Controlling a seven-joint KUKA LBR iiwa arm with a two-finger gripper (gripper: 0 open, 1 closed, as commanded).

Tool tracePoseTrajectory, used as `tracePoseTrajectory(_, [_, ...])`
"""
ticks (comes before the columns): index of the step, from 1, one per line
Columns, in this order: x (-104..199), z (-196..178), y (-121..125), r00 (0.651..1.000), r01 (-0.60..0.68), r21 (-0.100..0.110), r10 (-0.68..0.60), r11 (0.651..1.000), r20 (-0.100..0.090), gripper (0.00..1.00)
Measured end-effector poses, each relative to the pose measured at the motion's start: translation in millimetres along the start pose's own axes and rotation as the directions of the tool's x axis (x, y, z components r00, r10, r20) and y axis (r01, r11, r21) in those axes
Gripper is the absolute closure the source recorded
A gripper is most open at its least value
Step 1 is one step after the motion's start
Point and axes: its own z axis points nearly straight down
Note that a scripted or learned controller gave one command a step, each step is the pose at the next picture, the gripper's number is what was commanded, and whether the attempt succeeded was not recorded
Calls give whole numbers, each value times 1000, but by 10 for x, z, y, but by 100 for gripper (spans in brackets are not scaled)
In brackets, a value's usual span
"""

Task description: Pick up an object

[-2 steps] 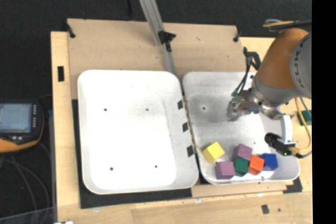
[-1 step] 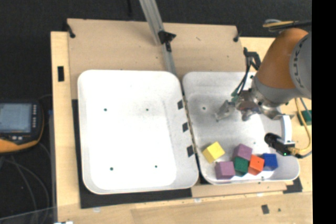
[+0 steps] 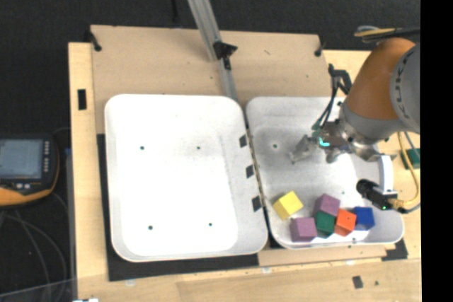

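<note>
Reaching in from the right, the arm [image 3: 379, 92] is hanging its gripper [image 3: 311, 148] over the right bin [image 3: 283, 117]; its fingers are spreading apart, pinching nothing. Blocks are sitting well apart from it along the near wall: yellow block [image 3: 288, 204], two purple blocks [image 3: 303, 228], green block [image 3: 325, 223], orange block [image 3: 345, 221], blue block [image 3: 364, 216]; no writing is legible.

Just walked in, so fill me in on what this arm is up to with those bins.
The grey and orange arm reaches in over the right bin, its gripper hanging above the bin's bare middle. It is meant to pick up an object, and nothing shows between its fingers. The blocks sit clustered along the bin's near edge: a yellow block, two purple blocks, a green block, an orange block and a blue block. The left bin sits alongside.
</note>
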Motion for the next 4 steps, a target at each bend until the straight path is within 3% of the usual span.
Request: tracePoseTrajectory(4, [-2,-1,1,1000,-4,-2,4,1000,1,0])
